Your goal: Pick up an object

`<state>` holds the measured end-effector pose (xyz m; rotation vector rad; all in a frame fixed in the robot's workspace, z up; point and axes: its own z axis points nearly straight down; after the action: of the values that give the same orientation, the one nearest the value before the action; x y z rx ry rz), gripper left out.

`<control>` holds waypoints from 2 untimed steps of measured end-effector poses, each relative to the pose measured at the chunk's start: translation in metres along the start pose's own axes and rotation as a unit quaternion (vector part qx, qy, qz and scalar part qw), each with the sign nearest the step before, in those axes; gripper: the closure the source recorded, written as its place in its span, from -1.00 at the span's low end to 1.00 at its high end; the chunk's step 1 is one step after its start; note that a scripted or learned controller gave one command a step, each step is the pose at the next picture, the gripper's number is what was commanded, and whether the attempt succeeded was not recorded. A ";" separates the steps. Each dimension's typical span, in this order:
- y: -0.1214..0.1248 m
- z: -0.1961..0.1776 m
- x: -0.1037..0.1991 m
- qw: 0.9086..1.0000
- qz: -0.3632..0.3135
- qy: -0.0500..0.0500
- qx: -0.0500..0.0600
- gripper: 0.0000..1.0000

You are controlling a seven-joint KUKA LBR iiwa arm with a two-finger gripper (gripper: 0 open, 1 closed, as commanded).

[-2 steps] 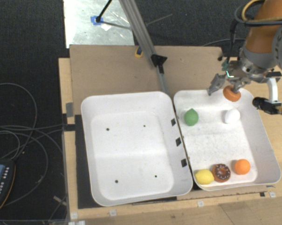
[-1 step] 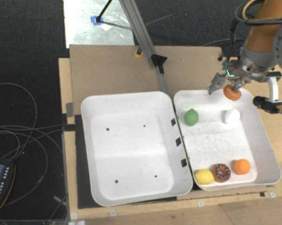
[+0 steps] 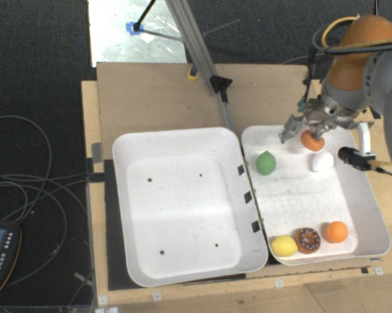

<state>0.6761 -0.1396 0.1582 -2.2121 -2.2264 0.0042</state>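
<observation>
Gripper (image 3: 305, 129) low over far end of right bin (image 3: 363, 203), fingers spread around small orange object (image 3: 312, 141), not visibly clamped; white egg (image 3: 321, 161) just beside orange object. Risk: round object rolls off fingertips on closing, or fingers nudge egg

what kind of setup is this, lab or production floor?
Most likely a robotics lab test bench. Two shallow white bins sit on a plain board, toy food such as a donut and a lemon serves as pick targets, and loose cables trail over carpet.
</observation>
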 end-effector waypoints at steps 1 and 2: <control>0.003 0.055 0.005 1.000 0.002 0.000 0.011 -1.00; 0.002 0.062 0.002 1.000 0.003 -0.002 0.005 -1.00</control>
<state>0.6778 -0.1375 0.0964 -2.2162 -2.2152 0.0191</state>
